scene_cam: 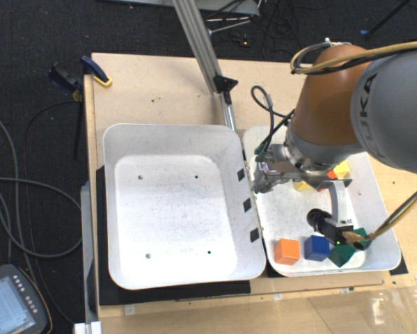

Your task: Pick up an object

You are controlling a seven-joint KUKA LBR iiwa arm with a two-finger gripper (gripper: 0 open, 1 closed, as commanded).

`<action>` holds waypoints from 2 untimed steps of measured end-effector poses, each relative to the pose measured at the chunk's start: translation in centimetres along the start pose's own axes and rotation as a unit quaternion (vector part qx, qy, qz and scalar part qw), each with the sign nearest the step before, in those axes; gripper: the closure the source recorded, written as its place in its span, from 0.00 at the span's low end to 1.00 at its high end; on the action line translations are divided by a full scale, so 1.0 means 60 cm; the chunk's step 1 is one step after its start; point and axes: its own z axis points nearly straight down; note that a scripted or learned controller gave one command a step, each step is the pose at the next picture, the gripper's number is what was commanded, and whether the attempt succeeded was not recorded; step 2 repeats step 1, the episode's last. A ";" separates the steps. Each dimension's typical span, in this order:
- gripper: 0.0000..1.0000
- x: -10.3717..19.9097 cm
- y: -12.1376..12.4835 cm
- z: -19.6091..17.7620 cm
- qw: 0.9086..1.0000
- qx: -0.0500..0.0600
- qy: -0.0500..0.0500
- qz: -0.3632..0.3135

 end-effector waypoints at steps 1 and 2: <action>1.00 0.105 -0.020 0.011 1.000 0.001 0.000 0.000; 1.00 0.105 -0.020 0.011 1.000 0.001 0.000 0.000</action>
